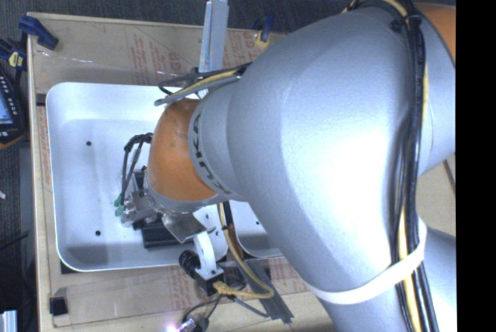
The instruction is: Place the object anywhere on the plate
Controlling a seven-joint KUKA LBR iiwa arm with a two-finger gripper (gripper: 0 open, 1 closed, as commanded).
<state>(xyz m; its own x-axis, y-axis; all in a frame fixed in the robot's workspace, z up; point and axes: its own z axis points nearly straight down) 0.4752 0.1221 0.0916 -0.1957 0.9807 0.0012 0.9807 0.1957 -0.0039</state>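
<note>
The grey arm [325, 167] is reaching in over the left bin [58, 167] and is covering that bin's right part. On the grey ring just beside the orange band [170, 160], dark letters are running sideways. They are looking like the start of "KUKA", though only part of the word is facing the camera. Reddish print is running across the brown counter [116, 51] above the bin's far rim, too faint to read.

The hand [143, 218] is hanging low inside the left bin, near its lower rim and well apart from its left wall. Whether it is clenched or released cannot be told, since the wrist is blocking it from above. A small green piece [118, 202] is sitting at the hand's left side. Whether it is part of the hand cannot be told. Where the object and the plate are lying cannot be told either.

The bin's floor is lying open to the left of the hand and up toward the far rim, with only a few dark dots on the white. Below the lower rim, loose cables [225, 292] are trailing over the counter. A metal post [215, 32] is standing past the far rim, and a blue clamp [35, 29] is gripping the counter beyond the bin's far left corner.
</note>
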